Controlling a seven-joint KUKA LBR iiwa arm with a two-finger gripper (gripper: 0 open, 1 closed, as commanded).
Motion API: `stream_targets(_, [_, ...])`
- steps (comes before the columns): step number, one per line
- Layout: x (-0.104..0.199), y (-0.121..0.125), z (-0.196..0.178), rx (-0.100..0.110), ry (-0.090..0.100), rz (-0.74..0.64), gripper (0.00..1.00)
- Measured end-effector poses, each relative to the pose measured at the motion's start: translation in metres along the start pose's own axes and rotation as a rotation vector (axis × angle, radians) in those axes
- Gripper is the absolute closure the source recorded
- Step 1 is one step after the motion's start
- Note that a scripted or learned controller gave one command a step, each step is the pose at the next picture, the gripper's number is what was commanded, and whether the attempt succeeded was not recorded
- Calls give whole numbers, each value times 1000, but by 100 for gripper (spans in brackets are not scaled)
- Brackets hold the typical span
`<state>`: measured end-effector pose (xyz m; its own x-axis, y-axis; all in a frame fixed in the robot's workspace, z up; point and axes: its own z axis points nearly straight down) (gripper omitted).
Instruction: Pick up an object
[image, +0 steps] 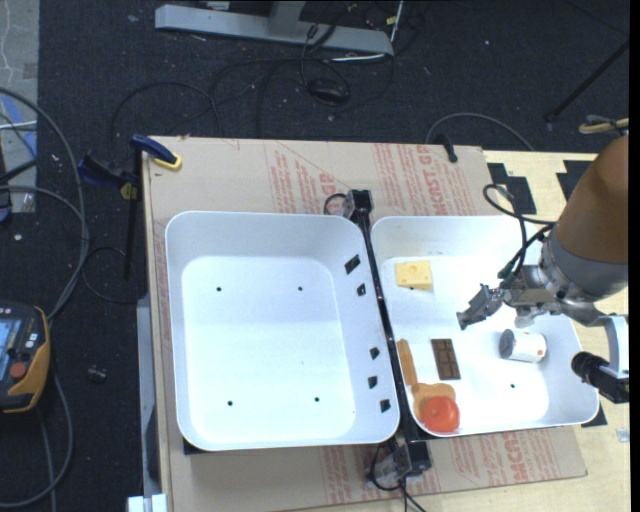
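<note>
Gripper (478, 308) positioned over right bin (480, 236), nothing gripped; finger state cannot be told. White cylinder (524, 346) just beside.

Right bin (470, 232): open floor btwn cheese (414, 274) & my hand (480, 305); brown bar (445, 358), white cylinder (523, 346), red-headed tool (437, 411) crowd the near side.
</note>
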<state>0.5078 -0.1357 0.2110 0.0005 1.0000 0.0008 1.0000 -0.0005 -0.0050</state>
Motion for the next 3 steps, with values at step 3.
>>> stream_targets(3, [-3,10,111,1,0,0,0])
